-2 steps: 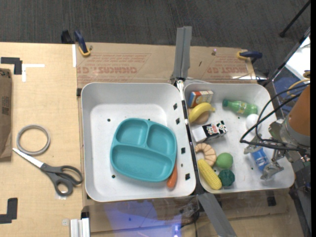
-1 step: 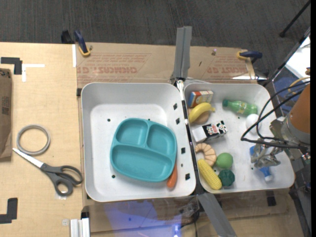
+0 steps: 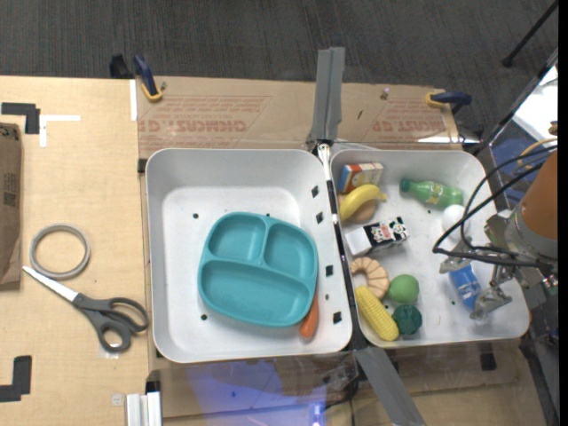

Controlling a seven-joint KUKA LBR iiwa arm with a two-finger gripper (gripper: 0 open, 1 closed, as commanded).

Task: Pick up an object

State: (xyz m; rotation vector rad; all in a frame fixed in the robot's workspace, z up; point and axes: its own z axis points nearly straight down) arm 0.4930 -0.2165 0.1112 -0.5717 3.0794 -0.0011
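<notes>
My gripper hangs low over the right side of the right bin, reaching in from the right below the arm's orange band. A small blue object lies just left of it, touching or nearly touching. Further left in this bin lie a green ball, a corn cob, a dark green piece and a croissant. A black-and-white carton, a banana, a juice box, a green bottle and a white ball sit toward the back.
The left bin holds a teal divided plate with an orange carrot by its lower right edge. Scissors and a tape roll lie on the bench at left. Black cables loop over the right bin's right side.
</notes>
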